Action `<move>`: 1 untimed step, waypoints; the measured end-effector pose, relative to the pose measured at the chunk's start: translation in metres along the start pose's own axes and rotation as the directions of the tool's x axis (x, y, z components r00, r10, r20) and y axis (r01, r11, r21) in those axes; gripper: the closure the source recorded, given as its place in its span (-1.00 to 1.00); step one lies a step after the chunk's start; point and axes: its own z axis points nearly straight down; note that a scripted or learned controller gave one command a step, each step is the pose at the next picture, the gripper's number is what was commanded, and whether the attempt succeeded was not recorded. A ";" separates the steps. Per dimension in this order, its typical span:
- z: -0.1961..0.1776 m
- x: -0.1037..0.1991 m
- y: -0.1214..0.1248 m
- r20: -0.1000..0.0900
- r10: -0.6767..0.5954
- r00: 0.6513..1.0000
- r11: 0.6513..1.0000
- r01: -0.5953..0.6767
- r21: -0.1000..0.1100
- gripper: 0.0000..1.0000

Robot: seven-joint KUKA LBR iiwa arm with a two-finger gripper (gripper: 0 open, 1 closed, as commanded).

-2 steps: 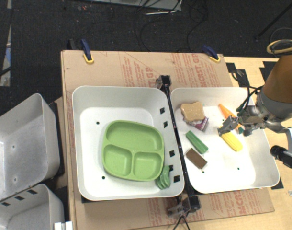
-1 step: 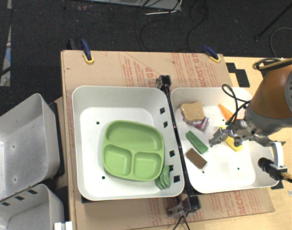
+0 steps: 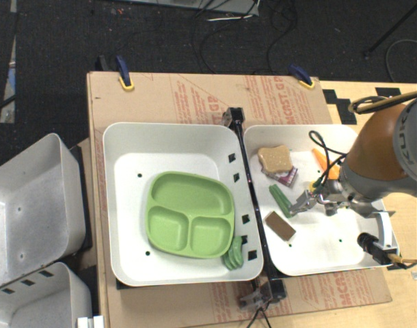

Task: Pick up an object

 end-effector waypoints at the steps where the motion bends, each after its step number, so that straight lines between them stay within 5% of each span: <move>1: -0.013 0.000 0.002 0.002 0.000 1.000 1.000 0.000 -0.008 1.00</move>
